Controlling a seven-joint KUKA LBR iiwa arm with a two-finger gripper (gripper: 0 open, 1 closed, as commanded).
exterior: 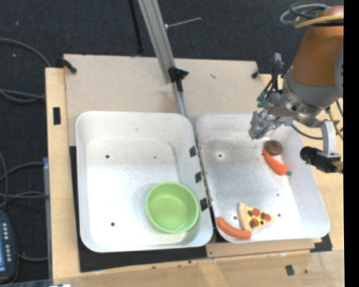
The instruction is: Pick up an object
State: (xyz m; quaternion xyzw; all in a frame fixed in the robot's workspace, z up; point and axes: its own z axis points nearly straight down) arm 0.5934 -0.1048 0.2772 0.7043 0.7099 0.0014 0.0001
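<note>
The moment shown is the approach stage of a pick, before any grasp. My jaws hung over the upper part of the right bin, reached in from the right; whether they stood wide or narrow I could not tell from this slant, and nothing showed between them. The nearest candidates lay just beside and below them: a small brown round piece touching or nearly touching the top of an orange carrot-like toy. Farther down the same bin, near its front rim, lay a pizza-slice toy and an orange sausage-like toy. A green bowl sat in the left bin. As I judged it, the next move called for a short shift toward the brown piece or carrot, a descent with the jaws astride one item alone, then closure and lift.
</note>
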